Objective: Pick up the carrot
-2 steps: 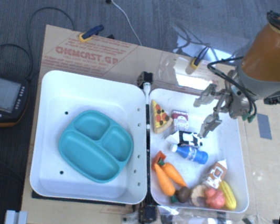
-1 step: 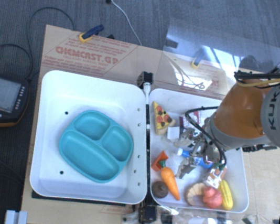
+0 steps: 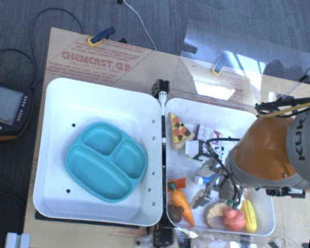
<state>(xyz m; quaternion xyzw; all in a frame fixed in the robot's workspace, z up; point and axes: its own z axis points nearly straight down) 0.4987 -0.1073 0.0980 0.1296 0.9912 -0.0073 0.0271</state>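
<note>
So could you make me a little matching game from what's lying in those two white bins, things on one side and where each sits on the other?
Things:
1. carrot
2. pizza slice
3. blue divided plate
4. yellow corn cob

Places:
A. left bin, in the middle
B. right bin, near edge, beside the divider
C. right bin, far-left corner
D. right bin, near-right corner

Pairs: 1-B, 2-C, 3-A, 4-D

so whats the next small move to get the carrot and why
Probably shift the gripper toward the left of the view and slightly toward the bin's near wall, until it sits over the carrot. The carrot lies free in the right bin by the divider, apart from the gripper, which sits nearer the pink fruit.
</note>
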